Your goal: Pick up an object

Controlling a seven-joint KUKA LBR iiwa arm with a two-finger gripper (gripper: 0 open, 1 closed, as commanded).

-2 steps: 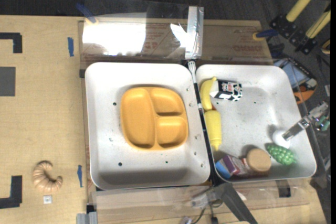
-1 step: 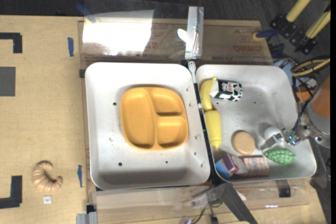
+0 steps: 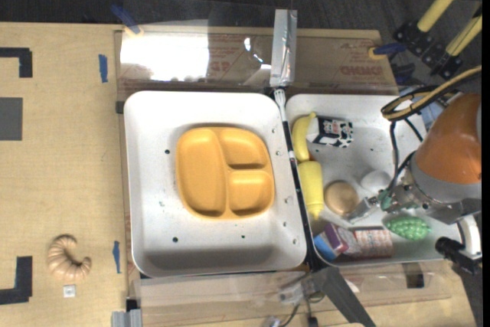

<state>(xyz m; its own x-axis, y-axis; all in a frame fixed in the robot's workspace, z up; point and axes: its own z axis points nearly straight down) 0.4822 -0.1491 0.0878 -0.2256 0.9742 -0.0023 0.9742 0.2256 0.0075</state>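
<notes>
**Small, mixed clutter in the right bin: choose the stiff pieces**

Your gripper (image 3: 387, 199) sits low over the right bin (image 3: 367, 107), in the middle of the pile. Whether it is open or shut you cannot tell from this angle, since the wrist and orange band cover it, and nothing shows as held

Everything you could pick lies in that bin. The banana (image 3: 308, 176) runs along the left wall, touching it; it looks like smooth moulded plastic, light and stiff, and likely slippery. Take it across its narrow width, near the middle, though the wall leaves little room on one side. The tan ball (image 3: 341, 197) just beside it is rounded and glossy; expect it to roll or squirt out unless you close squarely over its centre. The green ball (image 3: 406, 227) has a knobbly surface that should bite better. The flat packet (image 3: 366, 240) near the front edge looks thin and soft, hard to get under. The small carton (image 3: 334, 131) at the back stands apart from the rest, boxy and probably light; its flat sides make it the easiest hold

In the left bin (image 3: 145, 126) a yellow tray (image 3: 224, 169) with three compartments lies flat: rigid, wide, poor for two fingers. A ridged tan toy (image 3: 68, 256) rests on the desk (image 3: 53, 134), well apart from both bins
</notes>
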